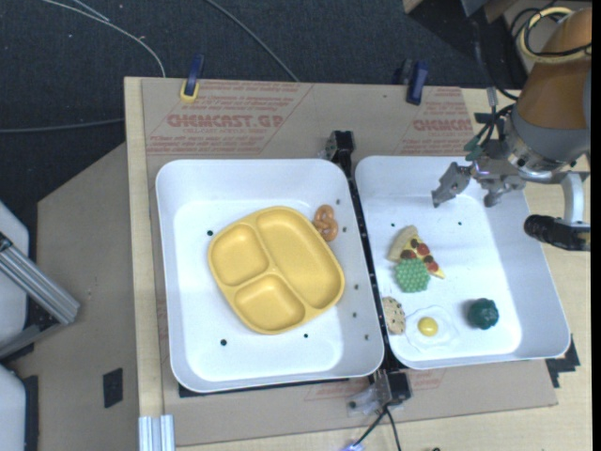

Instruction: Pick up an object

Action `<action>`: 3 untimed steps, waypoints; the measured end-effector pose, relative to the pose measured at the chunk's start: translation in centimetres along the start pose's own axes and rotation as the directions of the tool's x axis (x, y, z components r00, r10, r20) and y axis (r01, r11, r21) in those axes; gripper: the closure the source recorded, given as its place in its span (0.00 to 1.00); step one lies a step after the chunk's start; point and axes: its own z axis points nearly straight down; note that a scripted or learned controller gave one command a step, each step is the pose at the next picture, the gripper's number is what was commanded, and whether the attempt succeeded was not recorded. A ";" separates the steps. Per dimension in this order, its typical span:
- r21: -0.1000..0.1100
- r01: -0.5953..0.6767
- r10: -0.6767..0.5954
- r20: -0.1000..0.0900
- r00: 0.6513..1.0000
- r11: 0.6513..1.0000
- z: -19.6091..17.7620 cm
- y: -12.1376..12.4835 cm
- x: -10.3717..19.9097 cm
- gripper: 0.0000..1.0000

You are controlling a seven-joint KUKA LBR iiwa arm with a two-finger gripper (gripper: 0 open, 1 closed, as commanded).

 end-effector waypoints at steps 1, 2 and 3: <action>-0.014 0.003 -0.003 0.002 1.000 1.000 -0.8 0.3 0.0 0.00; -0.012 0.003 -0.003 0.002 1.000 1.000 5.2 0.4 0.5 0.00; -0.016 0.001 -0.001 0.001 1.000 1.000 10.2 0.6 0.5 0.00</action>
